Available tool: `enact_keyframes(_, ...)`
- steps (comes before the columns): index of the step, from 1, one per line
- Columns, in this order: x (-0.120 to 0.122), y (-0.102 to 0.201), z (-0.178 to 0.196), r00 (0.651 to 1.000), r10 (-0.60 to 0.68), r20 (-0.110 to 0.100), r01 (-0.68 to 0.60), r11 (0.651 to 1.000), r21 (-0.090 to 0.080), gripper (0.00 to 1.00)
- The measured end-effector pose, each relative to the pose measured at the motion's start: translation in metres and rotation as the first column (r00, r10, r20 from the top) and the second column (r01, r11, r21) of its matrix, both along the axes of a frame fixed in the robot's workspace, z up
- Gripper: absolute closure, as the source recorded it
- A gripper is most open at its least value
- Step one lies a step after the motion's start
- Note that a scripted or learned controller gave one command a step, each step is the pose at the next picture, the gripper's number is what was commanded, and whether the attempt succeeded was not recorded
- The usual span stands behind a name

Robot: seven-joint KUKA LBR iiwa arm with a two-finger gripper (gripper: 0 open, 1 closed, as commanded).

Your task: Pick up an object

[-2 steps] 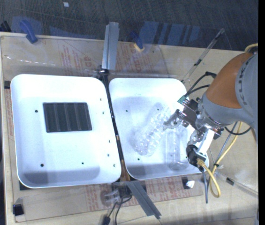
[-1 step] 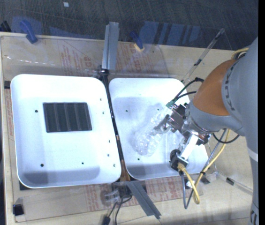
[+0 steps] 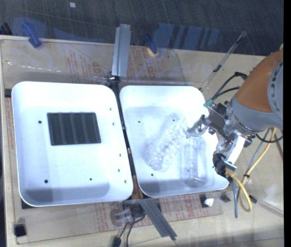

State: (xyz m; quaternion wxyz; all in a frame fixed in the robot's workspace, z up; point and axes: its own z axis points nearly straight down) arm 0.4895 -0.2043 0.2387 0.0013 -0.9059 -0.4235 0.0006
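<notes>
We see the arm (image 3: pixel 261 94) reaching in from the right, its gripper (image 3: pixel 209 138) hanging over the right edge of the right bin (image 3: pixel 135 99), close to the bin's wall and above its floor; the wrist seems tipped so that the fingers can come down beside the wall rather than onto it. Two clear plastic bottles lie in that bin, and either would serve as the thing to pick. The first clear bottle (image 3: pixel 167 144) lies at a slant across the middle of the bin floor, running from upper right to lower left. The second clear bottle (image 3: pixel 193 161) lies nearly straight up and down in the view, just beside the first and nearer the right wall, almost under the gripper. Both rest on their sides, as round things that will not stand tend to settle after being dropped in. We cannot tell whether the fingers are spread or pressed together: the metal parts blur into the cables (image 3: pixel 243 187) and the bright bin, and we see nothing pinched between them. The left bin (image 3: pixel 27 102) holds a dark ridged tray (image 3: pixel 74 128), flat and well apart from the gripper. We judge the grasp not yet made, the nearer bottle being the likelier target
</notes>
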Motion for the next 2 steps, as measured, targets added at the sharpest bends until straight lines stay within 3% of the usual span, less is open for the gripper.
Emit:
enact_keyframes(1,0.002,0.033,0.140,0.990,0.139,0.003,-0.139,0.990,-0.002,0.00)
enact_keyframes(2,-0.004,0.063,0.073,0.958,-0.286,-0.004,0.286,0.958,-0.001,0.00)
